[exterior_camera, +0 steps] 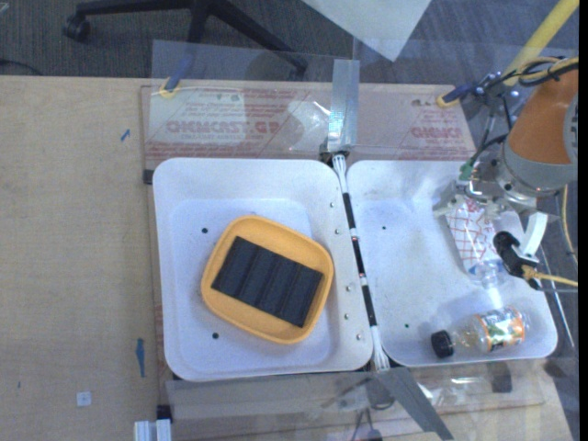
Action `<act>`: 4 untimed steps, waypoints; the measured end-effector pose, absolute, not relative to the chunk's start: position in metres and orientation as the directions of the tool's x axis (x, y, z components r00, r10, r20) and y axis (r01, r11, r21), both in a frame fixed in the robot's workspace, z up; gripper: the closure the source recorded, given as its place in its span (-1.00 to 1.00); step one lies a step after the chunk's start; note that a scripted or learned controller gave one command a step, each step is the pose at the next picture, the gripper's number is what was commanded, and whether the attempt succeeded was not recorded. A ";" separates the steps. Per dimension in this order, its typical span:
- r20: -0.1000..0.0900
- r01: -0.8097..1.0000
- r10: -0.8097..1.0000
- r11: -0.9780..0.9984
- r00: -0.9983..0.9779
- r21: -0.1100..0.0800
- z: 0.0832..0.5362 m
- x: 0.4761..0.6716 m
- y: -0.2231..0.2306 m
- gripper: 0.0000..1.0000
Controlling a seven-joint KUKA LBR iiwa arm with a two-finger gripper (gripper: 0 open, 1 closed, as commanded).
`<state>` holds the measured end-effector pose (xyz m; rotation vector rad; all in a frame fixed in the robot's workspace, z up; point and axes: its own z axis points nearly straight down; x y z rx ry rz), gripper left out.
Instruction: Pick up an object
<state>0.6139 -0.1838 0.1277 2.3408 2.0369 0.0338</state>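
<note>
Nearest the camera, a small bottle (480, 332) with a dark cap is lying on its side in the right bin (404, 246). Farther back, the gripper (487, 211) is hovering over a red-checked paper wrapper (467, 232) (whether it is clenched or released, I cannot tell). The left bin (184, 200) is holding a yellow dish (220, 255). A good pick needs a centred, vertical descent onto the wrapper.

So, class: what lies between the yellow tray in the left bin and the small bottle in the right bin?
In the camera view, bare white bin floor and the two bins' adjoining rims lie between the yellow tray and the small bottle.
</note>
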 end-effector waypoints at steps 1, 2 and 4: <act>-0.009 1.000 1.000 0.015 -0.015 0.021 0.094 0.628 -0.199 -1.00; -0.005 0.995 0.995 0.095 -0.095 0.018 0.094 0.549 -0.179 -1.00; 0.000 1.000 1.000 0.027 -0.027 -0.001 0.180 0.520 -0.102 1.00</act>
